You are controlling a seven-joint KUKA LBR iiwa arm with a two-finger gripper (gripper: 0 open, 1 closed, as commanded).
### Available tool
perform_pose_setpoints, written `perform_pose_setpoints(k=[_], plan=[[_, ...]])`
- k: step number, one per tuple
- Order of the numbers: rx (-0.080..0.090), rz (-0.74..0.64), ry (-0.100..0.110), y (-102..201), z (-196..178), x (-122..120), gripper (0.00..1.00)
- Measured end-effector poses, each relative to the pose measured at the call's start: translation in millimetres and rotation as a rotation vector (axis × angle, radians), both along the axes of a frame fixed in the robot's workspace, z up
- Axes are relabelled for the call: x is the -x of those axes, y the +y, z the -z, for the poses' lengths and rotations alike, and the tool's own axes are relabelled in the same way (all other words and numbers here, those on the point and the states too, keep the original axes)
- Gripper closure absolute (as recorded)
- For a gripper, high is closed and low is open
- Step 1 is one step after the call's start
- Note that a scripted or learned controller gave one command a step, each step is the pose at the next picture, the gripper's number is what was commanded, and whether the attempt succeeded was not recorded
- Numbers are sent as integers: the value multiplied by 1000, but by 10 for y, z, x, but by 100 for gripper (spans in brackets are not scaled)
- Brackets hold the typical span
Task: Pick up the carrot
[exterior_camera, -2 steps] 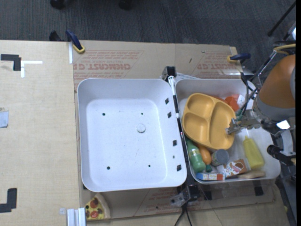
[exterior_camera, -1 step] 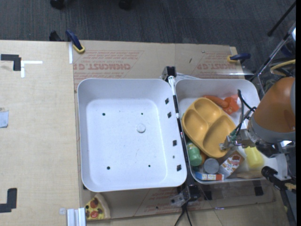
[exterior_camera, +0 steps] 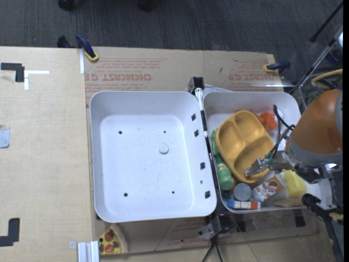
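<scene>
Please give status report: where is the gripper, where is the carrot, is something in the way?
Gripper low over yellow divided plate, right bin. Orange carrot at plate's far edge, partly hidden, not gripped. Plate and dark cable crowd it.

Grey arm [exterior_camera: 319,146], orange band, black cables, metallic gripper [exterior_camera: 256,170].
</scene>
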State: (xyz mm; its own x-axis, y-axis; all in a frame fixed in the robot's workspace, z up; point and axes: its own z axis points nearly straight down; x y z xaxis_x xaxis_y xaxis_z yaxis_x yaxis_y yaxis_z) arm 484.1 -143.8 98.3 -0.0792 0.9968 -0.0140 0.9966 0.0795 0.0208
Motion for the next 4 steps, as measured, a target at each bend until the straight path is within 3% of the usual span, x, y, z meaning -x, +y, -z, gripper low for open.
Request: perform_pose_setpoints(k=[1, 2, 3, 4], plan=[[8, 13, -8, -64, -102, -23, 100], [-7, -6, 13, -491, 33, -644, 100], [-10, -6, 20, -481, 56, -623, 0], [-9, -8, 20, -484, -32, -628, 100]])
